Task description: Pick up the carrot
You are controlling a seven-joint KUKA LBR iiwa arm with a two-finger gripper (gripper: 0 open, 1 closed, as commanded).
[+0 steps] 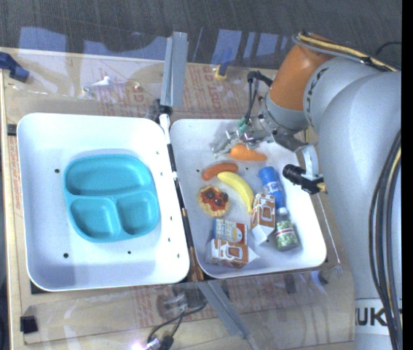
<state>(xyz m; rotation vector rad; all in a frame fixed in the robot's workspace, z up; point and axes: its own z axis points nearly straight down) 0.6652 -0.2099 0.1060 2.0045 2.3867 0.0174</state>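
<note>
The carrot (248,152) is a short orange piece lying on the floor of the right bin (191,144), near its far wall. My gripper (229,141) is low inside that bin, right at the carrot's left end and just above it. From this slanted view I cannot make out whether it touches the carrot. The grey arm with its orange band (293,79) reaches in from the upper right.
Close in front of the carrot lie a red sausage (215,170) and a banana (237,188). A fruit tart (213,200), blue bottle (270,181), two cartons (228,243) and a green jar (286,235) crowd the near half. The left bin holds a blue divided tray (111,195).
</note>
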